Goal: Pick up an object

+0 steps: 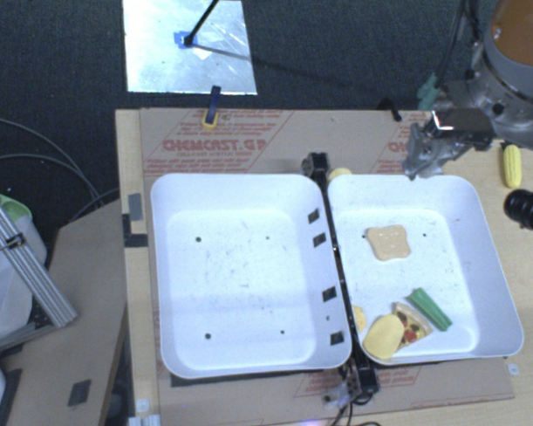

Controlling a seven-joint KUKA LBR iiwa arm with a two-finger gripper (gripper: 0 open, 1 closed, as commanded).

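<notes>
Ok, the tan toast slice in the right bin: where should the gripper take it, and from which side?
The toast slice lies flat and alone mid-bin, so probably come straight down from above and pinch across its narrower width, left edge to right edge. The gripper hovers over the right bin's far rim; the green piece is well clear.

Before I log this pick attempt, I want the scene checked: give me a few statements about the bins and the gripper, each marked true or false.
1. The gripper is above the far edge of the right bin. True.
2. The tan slice lies in the left bin. False: it lies in the right bin.
3. The green piece lies near the right bin's front. True.
4. The gripper holds the yellow piece. False: that piece lies in the right bin's front corner.
</notes>
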